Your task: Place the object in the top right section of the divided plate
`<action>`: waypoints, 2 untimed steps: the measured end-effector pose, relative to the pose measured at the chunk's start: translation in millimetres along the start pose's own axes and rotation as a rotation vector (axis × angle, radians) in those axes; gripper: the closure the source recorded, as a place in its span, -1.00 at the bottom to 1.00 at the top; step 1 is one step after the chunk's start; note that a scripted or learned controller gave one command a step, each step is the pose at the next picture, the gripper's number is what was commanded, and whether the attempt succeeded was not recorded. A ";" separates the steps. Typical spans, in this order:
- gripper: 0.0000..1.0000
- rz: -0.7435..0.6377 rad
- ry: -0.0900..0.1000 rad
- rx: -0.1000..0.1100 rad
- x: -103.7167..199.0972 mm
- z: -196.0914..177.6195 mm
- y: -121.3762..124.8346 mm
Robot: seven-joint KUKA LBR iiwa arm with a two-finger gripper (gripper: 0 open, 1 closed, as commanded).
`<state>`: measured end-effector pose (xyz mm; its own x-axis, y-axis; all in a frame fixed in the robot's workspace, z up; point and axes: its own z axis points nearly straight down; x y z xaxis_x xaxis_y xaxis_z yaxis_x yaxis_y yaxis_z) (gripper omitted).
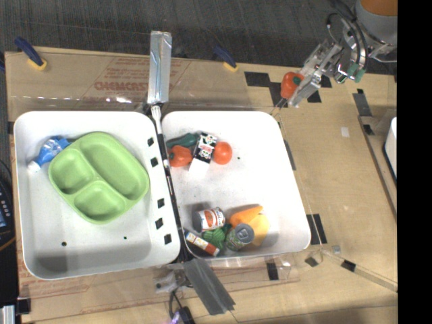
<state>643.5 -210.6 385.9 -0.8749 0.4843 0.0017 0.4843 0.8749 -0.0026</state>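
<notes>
With the gripper [295, 93] clenched on a small orange-red object [290, 83] far right of the green divided plate [101, 175], you risk dropping it on the long carry left.

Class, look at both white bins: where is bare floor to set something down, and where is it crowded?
Right bin: bare in the middle, between the tomatoes along the top and the can and orange fruit at the bottom, and down its right side. Left bin: bare strip below the green divided plate. Crowded: the right bin's bottom left corner.
</notes>
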 end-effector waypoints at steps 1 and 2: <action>1.00 -0.031 -0.006 -0.002 44.7 -43.5 8.6; 1.00 -0.054 -0.004 -0.002 72.4 -58.0 -40.5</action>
<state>560.8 -210.8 444.1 -0.8997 0.4365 -0.0018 0.4365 0.8997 -0.0008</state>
